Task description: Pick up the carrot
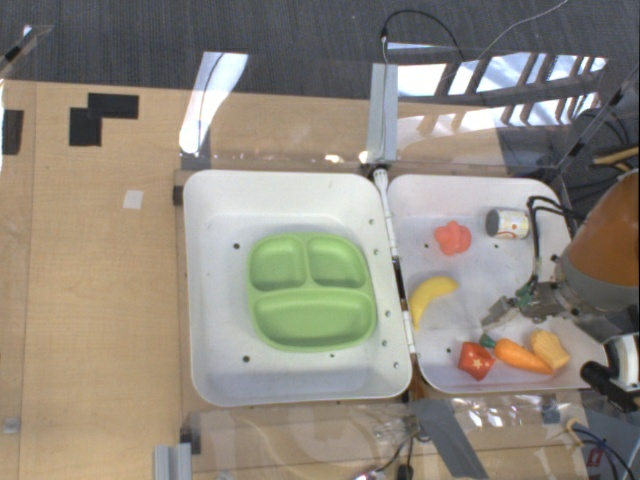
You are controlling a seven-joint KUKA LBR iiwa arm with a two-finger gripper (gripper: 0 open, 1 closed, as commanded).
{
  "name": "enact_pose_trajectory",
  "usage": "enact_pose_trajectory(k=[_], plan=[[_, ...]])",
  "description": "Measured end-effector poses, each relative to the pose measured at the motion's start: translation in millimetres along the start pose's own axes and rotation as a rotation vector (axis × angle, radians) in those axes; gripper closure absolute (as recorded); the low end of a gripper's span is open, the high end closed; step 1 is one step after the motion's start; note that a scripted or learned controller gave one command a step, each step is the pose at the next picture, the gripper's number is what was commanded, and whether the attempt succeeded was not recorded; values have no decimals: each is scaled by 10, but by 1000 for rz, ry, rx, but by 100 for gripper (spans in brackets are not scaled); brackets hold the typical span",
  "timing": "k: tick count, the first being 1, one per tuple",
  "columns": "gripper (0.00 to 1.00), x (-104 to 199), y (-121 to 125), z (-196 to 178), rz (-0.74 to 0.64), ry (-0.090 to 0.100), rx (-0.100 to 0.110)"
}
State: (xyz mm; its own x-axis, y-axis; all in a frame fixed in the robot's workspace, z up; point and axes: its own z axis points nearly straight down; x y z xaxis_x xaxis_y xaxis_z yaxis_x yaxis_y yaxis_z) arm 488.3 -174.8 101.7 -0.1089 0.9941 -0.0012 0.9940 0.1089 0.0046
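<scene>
The carrot (522, 355), likely light, stiff and smooth, looks best pinched across its thick middle, and the gripper (512, 306) just above hangs spread apart, holding nothing.

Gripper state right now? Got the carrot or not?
Gripper: fingers look open, holding nothing. It hangs over the right bin, just above the carrot, which lies on the bin floor.

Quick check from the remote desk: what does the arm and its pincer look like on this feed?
The arm is a rounded body, orange above and grey below, at the right bin's edge. A black cable loops by it. The pincer is slim grey metal with dark parts.
</scene>
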Motion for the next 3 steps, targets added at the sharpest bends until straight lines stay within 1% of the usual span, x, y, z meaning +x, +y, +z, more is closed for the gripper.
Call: enact_pose_trajectory(k=[1, 2, 3], plan=[[0, -287, -28, 69, -185, -1, -1], [0, 60, 40, 108, -88, -8, -11], [0, -309, -30, -288, -327, -1, -1]])
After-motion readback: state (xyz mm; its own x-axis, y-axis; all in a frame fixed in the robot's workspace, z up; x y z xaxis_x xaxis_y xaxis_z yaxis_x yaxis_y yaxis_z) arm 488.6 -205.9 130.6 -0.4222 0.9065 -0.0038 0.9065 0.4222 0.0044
